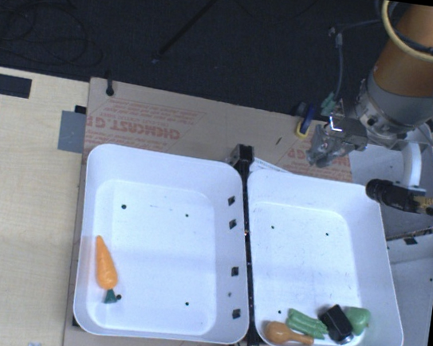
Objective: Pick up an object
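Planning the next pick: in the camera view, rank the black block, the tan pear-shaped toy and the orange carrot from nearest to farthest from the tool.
From the tool, above the right bin's far edge:
1. Black block, right bin, near corner.
2. Tan pear-shaped toy, right bin, near edge.
3. Orange carrot, left bin.

A pale wooden bench top [9, 210] is stretching across the left, with dark grey square patches [3, 92] lying on it. A brown cardboard sheet with red printed lettering [167, 124] is lying under the bins. Behind, a black floor [182, 26] is carrying loose dark cables [36, 28]. Even light is falling from above.
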Available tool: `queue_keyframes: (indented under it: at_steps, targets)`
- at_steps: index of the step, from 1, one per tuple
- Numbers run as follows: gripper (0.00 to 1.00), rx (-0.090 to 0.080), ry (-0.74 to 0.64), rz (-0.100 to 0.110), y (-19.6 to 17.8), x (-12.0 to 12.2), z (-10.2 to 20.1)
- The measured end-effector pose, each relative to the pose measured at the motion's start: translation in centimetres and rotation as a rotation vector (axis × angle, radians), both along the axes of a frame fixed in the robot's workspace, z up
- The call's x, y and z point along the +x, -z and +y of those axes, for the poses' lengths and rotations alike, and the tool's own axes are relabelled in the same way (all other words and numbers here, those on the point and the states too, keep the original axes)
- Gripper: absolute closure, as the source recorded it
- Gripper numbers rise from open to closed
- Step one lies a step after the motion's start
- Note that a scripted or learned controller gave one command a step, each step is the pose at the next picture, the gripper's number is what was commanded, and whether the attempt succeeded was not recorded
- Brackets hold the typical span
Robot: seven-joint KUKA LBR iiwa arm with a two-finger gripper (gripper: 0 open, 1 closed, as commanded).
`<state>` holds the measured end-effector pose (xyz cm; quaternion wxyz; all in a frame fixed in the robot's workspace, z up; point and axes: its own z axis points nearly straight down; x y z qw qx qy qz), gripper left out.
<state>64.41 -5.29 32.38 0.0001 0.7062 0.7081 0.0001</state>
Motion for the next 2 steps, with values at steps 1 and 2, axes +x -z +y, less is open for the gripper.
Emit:
queue_keyframes:
  at_steps: [1,2]
  targets:
    - [1.00,-0.002,0.008,0.006,3.8,-0.1,-6.9]
    - [1.00,0.000,0.001,-0.003,-1.5,0.0,-3.8]
